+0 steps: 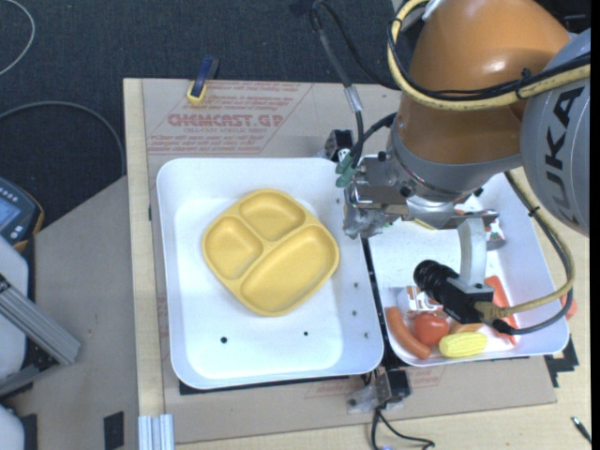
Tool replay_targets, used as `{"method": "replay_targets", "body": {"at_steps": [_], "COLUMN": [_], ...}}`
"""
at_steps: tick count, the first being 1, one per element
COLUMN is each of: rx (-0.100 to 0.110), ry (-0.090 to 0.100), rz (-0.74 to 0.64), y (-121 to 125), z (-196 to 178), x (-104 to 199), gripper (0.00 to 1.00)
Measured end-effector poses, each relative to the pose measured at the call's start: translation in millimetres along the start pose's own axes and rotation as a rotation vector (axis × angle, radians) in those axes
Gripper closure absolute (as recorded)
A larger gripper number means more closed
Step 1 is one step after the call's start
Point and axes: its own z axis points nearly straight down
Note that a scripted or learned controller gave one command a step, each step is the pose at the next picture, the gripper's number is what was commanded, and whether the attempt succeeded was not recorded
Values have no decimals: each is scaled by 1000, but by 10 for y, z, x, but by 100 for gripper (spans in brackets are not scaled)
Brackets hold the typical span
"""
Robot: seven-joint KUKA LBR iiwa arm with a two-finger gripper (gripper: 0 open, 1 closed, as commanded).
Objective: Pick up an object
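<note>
Gripper (362,216) hangs just right of the yellow divided plate (271,250), state I can't tell. Toy tomato (432,327) and corn (463,345) huddle farther right; crowding could spoil my grab.

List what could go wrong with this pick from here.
1. The red toy tomato, the yellow toy corn cob and the orange sausage-shaped toy lie touching in the near corner of the right white bin. A grasp there may catch two of them or shove one aside.
2. They lie close to that bin's wall, so a descent there could strike it.
</note>
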Motion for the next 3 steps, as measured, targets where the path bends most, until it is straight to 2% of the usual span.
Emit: {"method": "replay_targets", "body": {"at_steps": [3], "rx": [-3], "ry": [-1], "rz": [-6], "y": [14], "z": [-291], "x": [26], "gripper": [100]}}
